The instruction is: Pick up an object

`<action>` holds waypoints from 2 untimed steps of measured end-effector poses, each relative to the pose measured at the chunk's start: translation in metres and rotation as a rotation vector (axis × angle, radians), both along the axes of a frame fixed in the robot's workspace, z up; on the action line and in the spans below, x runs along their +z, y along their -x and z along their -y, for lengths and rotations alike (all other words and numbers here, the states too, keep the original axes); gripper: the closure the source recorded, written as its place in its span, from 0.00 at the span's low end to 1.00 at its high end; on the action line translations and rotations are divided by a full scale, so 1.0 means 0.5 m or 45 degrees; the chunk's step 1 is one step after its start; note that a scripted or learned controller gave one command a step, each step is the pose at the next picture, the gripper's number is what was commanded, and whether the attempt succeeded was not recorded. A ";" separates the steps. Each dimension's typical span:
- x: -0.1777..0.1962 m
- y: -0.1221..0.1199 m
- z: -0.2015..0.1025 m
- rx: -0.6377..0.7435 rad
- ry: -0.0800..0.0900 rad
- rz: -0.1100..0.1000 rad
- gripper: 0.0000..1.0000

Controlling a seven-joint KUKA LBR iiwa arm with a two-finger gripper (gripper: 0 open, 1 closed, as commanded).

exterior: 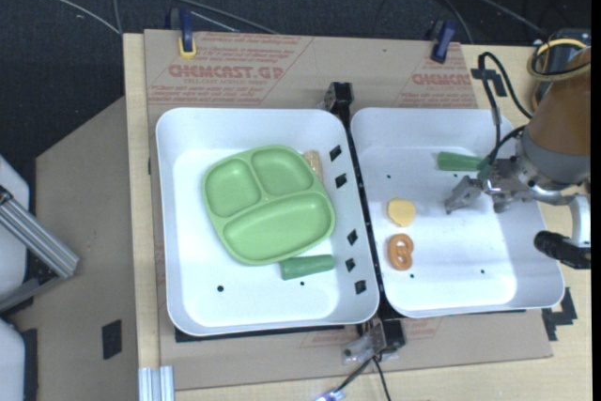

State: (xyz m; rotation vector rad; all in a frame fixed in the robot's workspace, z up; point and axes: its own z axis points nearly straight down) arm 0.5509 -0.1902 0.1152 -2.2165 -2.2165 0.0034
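Note:
In the right bin (526, 291), a flat green block (458, 161) lies near the back. A yellow piece (402, 212) and an orange pretzel-shaped piece (401, 252) sit near the bin's left wall. My gripper (477, 199) hangs over the middle of this bin, just in front of the green block and to the right of the yellow piece. Its fingers are spread open with only white bin floor between them. The left bin (188, 296) holds a green divided plate (270, 202), a second green block (307, 265) at the plate's front edge, and a tan piece (313, 166) behind the plate.
The arm's grey and orange wrist (562, 131) reaches in over the right bin's right wall, with black cables (493, 80) looping beside it. A black divider with clips (349, 202) separates the bins. Blue clamps (187, 31) hold the cardboard base at the back.

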 end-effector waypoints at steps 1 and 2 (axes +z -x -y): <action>-0.065 0.001 -0.002 0.000 0.001 0.002 0.00; -0.038 -0.002 -0.001 0.000 0.002 0.009 1.00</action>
